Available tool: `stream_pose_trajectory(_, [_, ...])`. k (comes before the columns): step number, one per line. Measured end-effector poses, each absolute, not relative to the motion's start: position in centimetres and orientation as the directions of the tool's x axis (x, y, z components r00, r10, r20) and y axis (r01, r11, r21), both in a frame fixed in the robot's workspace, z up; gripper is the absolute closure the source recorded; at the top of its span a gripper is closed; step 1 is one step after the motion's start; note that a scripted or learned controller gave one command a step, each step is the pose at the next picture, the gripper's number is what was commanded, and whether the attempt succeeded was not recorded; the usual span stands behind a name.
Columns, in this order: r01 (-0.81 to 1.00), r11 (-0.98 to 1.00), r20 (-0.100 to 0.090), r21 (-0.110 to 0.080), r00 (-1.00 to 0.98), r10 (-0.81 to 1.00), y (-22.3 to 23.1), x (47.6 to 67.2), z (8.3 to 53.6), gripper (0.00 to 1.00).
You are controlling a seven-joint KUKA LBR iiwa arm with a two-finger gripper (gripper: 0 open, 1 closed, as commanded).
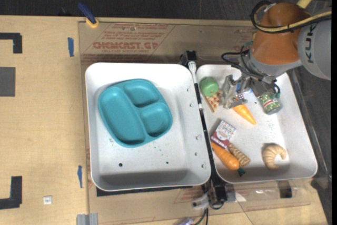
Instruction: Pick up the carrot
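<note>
Fingers [228,95] of my gripper [235,96] look parted, empty, just beside the orange tapered plastic carrot [245,114]; I should straddle its thick end, then close squarely.

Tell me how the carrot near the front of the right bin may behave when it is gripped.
The carrot looks tapered and smooth, so the pincer may slide toward its thin end. It looks stiff, probably a light toy. Its round body may roll if pushed.

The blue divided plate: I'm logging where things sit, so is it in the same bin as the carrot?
No, the blue divided plate lies in the left bin, while the carrot lies in the right bin.
</note>
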State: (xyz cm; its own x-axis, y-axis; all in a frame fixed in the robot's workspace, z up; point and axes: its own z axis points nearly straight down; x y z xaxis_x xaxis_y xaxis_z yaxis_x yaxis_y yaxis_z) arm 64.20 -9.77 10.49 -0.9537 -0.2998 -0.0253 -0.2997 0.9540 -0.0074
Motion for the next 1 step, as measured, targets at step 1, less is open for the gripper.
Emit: stream_pose_trajectory(1, [-0.300,0.954,-0.022,-0.006,-0.954,-0.300,-9.78,64.12,10.35,0.00])
